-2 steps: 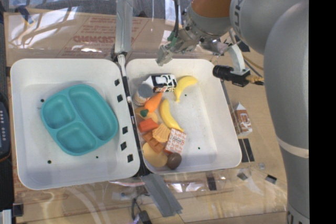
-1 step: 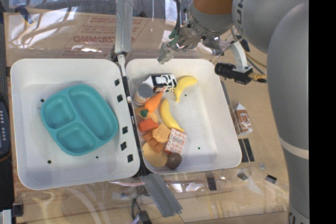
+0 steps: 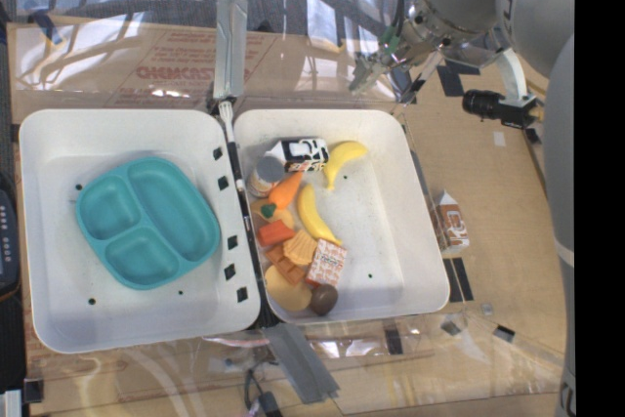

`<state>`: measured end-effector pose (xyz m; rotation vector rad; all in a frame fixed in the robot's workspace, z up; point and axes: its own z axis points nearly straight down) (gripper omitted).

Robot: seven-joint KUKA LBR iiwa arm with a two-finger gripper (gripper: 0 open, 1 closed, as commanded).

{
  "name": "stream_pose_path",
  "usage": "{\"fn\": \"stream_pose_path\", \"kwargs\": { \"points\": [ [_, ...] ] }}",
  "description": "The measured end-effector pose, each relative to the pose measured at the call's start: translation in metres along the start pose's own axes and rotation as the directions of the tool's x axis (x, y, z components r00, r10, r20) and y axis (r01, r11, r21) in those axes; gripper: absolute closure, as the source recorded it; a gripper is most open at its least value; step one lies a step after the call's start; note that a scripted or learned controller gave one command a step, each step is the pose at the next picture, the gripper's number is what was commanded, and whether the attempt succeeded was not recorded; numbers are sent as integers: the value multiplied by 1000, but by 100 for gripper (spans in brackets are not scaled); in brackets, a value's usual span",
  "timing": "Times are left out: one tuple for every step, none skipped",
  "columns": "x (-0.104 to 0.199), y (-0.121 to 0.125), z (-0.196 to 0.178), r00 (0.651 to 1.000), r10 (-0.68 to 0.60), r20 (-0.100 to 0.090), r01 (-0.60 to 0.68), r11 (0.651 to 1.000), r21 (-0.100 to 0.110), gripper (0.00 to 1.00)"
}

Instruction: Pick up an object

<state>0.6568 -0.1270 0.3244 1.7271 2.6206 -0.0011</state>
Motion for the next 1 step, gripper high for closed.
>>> {"fn": "stream_pose_path", "kwargs": {
  "points": [
    [-43,-90,71,949,-317,-5,317,949,4,100]
  ]
}}
